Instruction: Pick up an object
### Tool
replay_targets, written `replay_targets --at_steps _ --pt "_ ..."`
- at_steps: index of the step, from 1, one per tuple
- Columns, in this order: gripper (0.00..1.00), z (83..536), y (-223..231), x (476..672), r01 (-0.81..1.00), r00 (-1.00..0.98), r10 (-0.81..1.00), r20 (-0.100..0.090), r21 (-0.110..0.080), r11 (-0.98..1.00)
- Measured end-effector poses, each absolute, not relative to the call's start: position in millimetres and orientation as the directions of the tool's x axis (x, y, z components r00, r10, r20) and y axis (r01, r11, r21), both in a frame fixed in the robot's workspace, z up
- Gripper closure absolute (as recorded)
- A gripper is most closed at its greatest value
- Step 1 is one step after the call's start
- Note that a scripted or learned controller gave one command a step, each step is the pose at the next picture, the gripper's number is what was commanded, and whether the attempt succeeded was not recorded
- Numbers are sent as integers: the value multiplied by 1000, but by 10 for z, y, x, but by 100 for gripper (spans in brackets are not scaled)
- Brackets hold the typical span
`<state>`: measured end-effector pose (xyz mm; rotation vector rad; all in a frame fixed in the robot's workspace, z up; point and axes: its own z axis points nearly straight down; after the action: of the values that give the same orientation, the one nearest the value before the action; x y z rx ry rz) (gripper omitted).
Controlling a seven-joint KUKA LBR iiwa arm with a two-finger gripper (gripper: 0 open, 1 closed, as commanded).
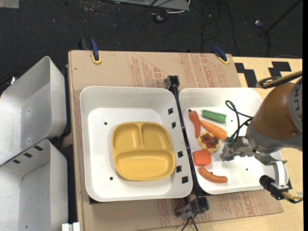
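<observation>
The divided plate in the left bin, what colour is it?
Yellow all over: the divided plate lies in the left bin, seen plainly in the camera view.

Two white bins (96, 105), one yellow tray (143, 150), six toy foods (211, 128).

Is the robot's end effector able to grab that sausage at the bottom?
Probably yes. The end effector hovers in the right bin, close above the sausage, which lies apart from the other food with nothing on it.
</observation>
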<state>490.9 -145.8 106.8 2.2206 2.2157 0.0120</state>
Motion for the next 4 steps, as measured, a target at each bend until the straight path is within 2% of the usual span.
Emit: replay_targets --at_steps 2,3,4 --pt "100 1963 -1468 4800 1000 -3 1000 -2 5 3" --pt "100 2125 -1469 4812 1000 -3 1000 -1 3 3" --pt "100 2059 -966 4984 1000 -6 1000 0 1 6"
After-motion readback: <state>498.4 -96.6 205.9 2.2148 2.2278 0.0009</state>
